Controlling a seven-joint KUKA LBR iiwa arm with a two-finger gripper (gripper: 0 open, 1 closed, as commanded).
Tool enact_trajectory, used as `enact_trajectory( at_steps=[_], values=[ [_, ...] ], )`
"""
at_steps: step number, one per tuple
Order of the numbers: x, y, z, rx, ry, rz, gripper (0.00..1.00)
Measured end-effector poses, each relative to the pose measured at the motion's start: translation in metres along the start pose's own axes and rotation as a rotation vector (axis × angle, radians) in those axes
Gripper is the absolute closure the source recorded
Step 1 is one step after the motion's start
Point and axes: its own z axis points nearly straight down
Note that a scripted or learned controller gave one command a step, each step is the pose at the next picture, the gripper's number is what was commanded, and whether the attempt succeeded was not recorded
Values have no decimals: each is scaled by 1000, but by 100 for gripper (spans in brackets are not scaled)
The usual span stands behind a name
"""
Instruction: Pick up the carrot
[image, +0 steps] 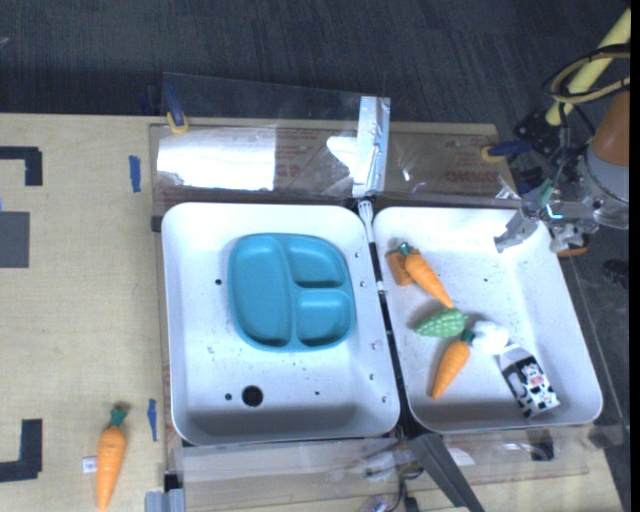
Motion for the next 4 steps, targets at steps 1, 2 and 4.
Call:
enact_trajectory(
  at_steps=[1, 2, 4],
  values=[
    [77, 26, 30, 2, 2, -93, 0],
    [102, 29, 105, -18, -4, -259, 0],
    [67, -18, 47, -5, -4, -497, 0]
  ],
)
